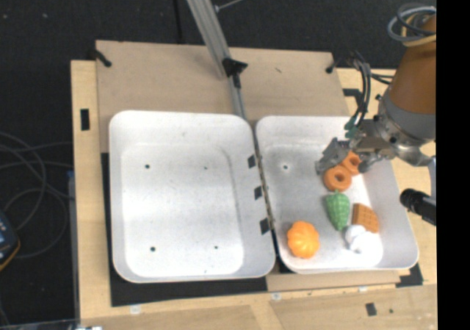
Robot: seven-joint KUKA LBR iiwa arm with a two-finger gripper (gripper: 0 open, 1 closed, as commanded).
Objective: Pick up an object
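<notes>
White bins on the desk (183, 71), biggest first: left bin (183, 196), right bin (294, 145) with all the toys. My claw (339, 156) hangs mid-bin toward its right edge; can't tell its state. Orange ring (338, 178) sits just below it, touching or nearly, flat, no long axis. Nearer the front edge: orange ridged pumpkin (302, 239), green ridged cone (338, 210), waffle-textured cone piece (364, 217), white ball (358, 239).
</notes>
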